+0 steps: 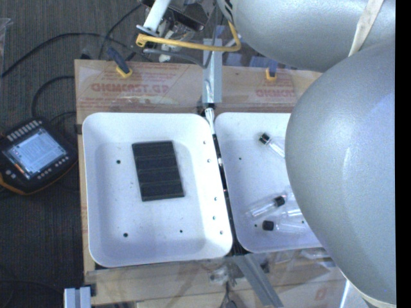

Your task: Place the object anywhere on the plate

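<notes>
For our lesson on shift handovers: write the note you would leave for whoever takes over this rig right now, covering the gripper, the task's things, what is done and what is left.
Gripper: raised beyond the bins' far edge, above the bench's back; finger state unreadable, nothing seen in it.
Plate: dark ribbed rectangle, flat in the middle of the left bin, nothing on it.
Objects: small clear vials with black caps in the right bin, one near the far side, a cluster near the front, partly hidden by the arm.
Done: nothing placed.
Left: pick a vial, set it on the plate.

I count two white bins (90, 191) side by side, one dark ridged plate (157, 170) in the left bin, and three clear vials (271, 144) with black caps in the right.
</notes>
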